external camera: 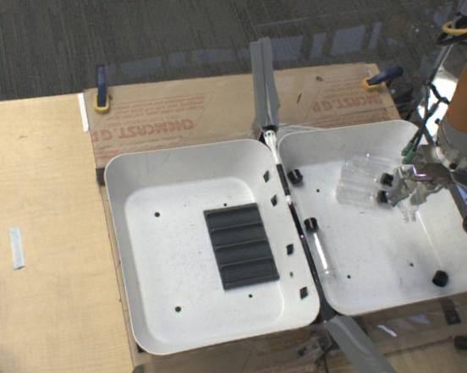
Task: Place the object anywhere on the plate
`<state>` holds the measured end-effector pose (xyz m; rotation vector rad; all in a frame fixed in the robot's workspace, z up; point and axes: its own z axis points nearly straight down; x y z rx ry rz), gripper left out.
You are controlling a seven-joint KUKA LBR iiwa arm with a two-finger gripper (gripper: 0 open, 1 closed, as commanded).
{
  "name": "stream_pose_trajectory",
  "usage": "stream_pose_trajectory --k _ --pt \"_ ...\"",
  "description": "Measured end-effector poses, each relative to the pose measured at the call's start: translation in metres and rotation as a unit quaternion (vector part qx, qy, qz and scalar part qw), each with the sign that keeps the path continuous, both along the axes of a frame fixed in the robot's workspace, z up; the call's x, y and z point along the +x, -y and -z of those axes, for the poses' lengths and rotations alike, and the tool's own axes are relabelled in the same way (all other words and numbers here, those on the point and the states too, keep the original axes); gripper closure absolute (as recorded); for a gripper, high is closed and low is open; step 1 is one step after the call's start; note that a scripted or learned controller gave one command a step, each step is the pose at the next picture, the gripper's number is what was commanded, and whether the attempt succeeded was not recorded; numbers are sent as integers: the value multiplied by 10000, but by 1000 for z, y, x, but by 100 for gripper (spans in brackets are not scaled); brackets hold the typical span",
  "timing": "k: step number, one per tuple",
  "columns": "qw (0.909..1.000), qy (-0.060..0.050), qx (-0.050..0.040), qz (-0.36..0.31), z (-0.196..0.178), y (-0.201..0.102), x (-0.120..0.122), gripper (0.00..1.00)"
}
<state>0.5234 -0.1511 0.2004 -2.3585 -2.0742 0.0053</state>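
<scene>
My gripper [394, 188] hangs over the right bin [451, 281] with a clear plastic object [359, 180] just to its left (touching or merely near, and whether my pincer is wide or narrow, I cannot tell), while the dark ribbed plate [241, 245] lies farther left, in the other bin [149, 320].

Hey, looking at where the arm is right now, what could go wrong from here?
1. The clear plastic object is see-through against the white right bin, so the claw beside it may misjudge its edges and miss.
2. The black ridged plate lies in the left bin, across the divider; a weak grip might drop the object there.
</scene>
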Motion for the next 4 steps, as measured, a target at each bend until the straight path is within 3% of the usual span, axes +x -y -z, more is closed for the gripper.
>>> stream_pose_trajectory --k 1,2,3,4 --pt "9894 -5 11 -1449 10 -87 21 100" --pt "9785 -2 9 -2063 10 -173 17 100" --pt "9520 -4 12 -3060 10 -231 -16 100" --pt "9405 4 4 -3399 -47 -253 59 100"
